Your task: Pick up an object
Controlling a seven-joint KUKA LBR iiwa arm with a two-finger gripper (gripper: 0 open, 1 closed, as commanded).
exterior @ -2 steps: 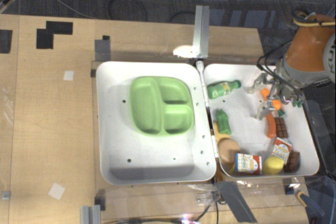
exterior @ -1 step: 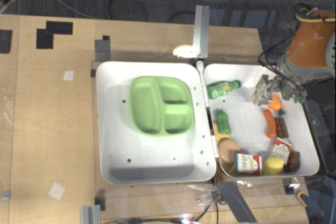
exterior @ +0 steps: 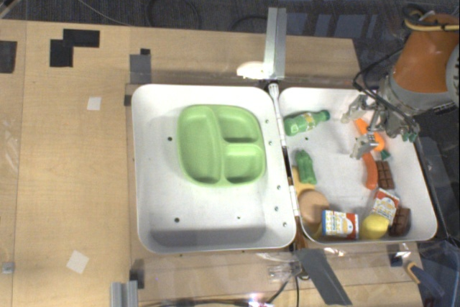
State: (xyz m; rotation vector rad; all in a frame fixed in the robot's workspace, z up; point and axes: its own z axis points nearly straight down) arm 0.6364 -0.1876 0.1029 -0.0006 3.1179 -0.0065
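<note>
The gripper (exterior: pixel 370 131) hangs over the right bin (exterior: pixel 338 154) near its far right rim, above an orange carrot (exterior: pixel 369 167); I cannot tell how its fingers stand. The bin's middle floor lies bare, with two green bottles (exterior: pixel 305 121) at its left. One green tray (exterior: pixel 221 143) sits in the left bin (exterior: pixel 154 176).

Green tray (exterior: pixel 219 144) in white bin (exterior: pixel 154 176); green bottle (exterior: pixel 305 121), yellow lemon (exterior: pixel 374 227), orange carrot (exterior: pixel 370 170).
</note>
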